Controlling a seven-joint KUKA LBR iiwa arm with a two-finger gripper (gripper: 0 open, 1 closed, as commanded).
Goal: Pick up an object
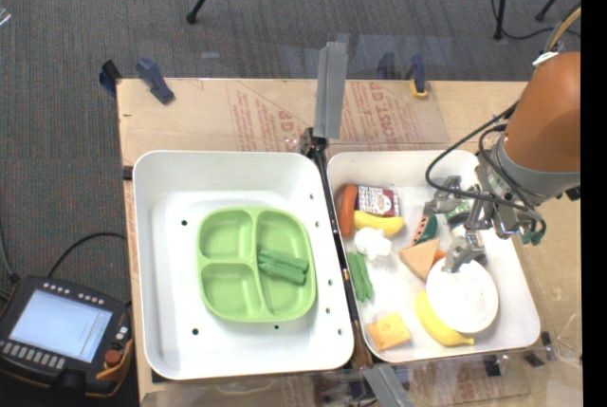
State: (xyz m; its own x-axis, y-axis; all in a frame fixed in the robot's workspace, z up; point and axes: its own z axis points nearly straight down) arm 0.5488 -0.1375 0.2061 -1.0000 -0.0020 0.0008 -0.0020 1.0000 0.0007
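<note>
My gripper (463,251) hangs over the right bin (527,324), just above the far rim of a white plate (465,301). An orange cheese wedge (420,258) lies right beside it on the left, and a small dark green piece (429,228) sits just behind that. A banana (439,323) curls along the plate's near left side. Further left are a yellow piece (379,224), a white garlic bulb (373,244), a green pod (360,275), a dark red box (377,199), a sausage (347,202) and a holed cheese block (389,331).
The left bin (161,196) holds a green divided plate (228,277) with a green bean bundle (283,265) lying across its divider. A grey upright post (330,97) stands behind the joint of the two bins. The arm's cables (455,163) loop over the right bin's far side.
</note>
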